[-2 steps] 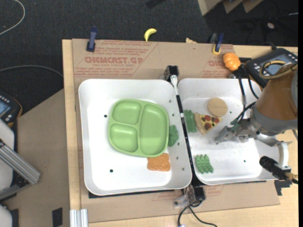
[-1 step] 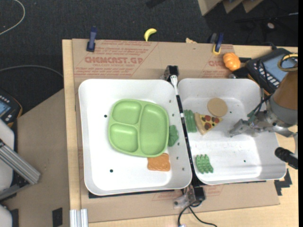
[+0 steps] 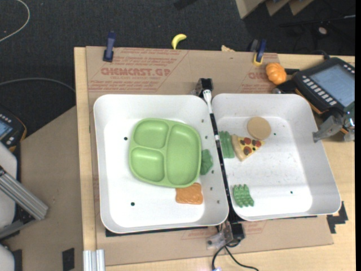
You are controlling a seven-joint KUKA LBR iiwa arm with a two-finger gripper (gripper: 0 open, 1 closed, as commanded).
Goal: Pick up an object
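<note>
Green item [image 3: 206,161] half-hidden under divided plate [image 3: 165,152]; end effector [image 3: 331,126] possibly edge-cropped, grip unreadable.

Grey gripper [image 3: 334,127], just inside the right edge, tip pointing left

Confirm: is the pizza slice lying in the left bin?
No, the pizza slice lies in the right bin, beside a tan disc.

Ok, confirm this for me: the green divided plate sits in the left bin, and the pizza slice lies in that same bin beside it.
Not quite. The green divided plate does sit in the left bin, but the pizza slice lies in the right bin, next to a round tan piece. The camera view shows this.
</note>
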